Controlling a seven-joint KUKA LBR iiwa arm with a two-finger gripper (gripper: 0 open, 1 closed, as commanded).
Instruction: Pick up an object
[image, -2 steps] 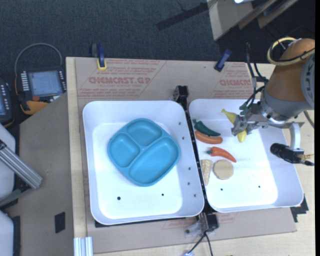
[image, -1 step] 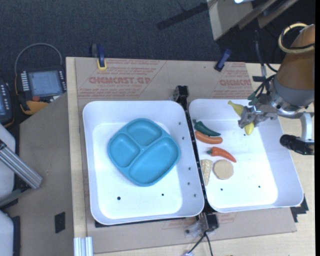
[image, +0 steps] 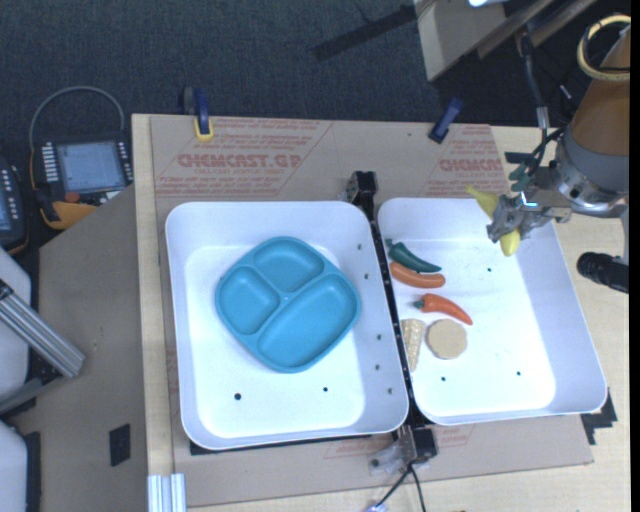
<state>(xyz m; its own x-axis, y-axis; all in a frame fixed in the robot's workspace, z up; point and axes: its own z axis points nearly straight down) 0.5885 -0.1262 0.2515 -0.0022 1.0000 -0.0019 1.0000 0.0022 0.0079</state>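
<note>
- Gripper (image: 512, 222) above the right bin's (image: 560, 330) far edge pinches a yellow banana-like piece (image: 497, 212)
- Hold looks shallow, so the piece could slip back into that bin

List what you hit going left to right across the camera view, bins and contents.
Left bin → blue divided plate → right bin → green pepper → round cracker → yellow item at the gripper.
</note>
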